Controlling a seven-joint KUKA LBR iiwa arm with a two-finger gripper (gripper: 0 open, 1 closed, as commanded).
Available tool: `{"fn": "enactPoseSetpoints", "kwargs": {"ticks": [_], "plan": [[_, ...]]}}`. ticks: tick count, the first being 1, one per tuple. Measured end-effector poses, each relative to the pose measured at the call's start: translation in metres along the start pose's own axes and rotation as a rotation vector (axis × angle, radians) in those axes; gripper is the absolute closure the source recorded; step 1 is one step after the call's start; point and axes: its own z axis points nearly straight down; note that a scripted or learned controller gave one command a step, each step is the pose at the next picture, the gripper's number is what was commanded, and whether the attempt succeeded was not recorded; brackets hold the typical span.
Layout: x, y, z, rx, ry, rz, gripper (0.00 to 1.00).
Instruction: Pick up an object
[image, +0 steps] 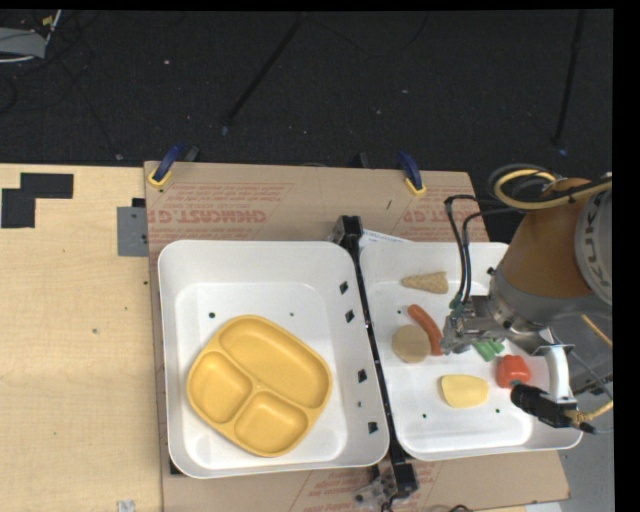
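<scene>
The right bin (470, 440) holds several small food items: a tan wedge (426, 283), a red sausage (425, 328), a round beige piece (409, 345), a pale yellow piece (464, 390), a green piece (489, 349) and a red piece (513, 370). My gripper (458, 333) hangs low over the middle of this bin, just right of the sausage and left of the green piece. Nothing shows between its fingers.
The left bin (185, 270) holds a yellow three-compartment plate (258, 383). A black divider (362, 340) runs between the bins. The arm's bulk and cables cover the right bin's right side. Blue-yellow clamps (411, 172) sit at the board's back edge.
</scene>
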Motion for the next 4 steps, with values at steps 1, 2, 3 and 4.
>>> {"fn": "enactPoseSetpoints", "kwargs": {"ticks": [1, 2, 3, 4], "plan": [[-0.002, -0.007, -0.046, 0.000, 0.000, 0.000, 1.00], [-0.003, -0.008, -0.108, -0.002, 0.000, -0.001, 1.00], [0.050, -0.010, -0.113, 0.003, 0.001, -0.005, 1.00], [0.095, -0.019, -0.100, 0.005, 0.001, -0.004, 1.00]]}}
